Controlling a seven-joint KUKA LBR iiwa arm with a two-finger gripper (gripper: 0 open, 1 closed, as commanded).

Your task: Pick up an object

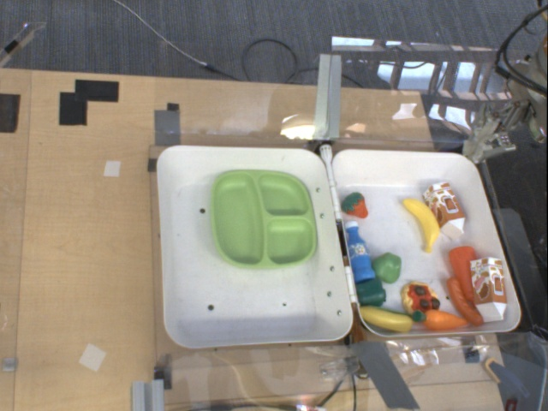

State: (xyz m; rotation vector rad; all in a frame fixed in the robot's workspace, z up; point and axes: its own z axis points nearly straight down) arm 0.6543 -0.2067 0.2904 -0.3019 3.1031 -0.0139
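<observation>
two half-hidden carrots point(462, 285) under carton point(489, 285)

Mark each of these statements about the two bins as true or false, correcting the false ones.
1. The green divided plate lies in the left bin. True.
2. Two bananas lie in the left bin. False: one banana and a second banana lie in the right bin.
3. The strawberry sits near the right bin's left wall. True.
4. The blue bottle rests on the green plate. False: it lies in the right bin.
5. A carton lies at the right bin's right side. True.
</observation>
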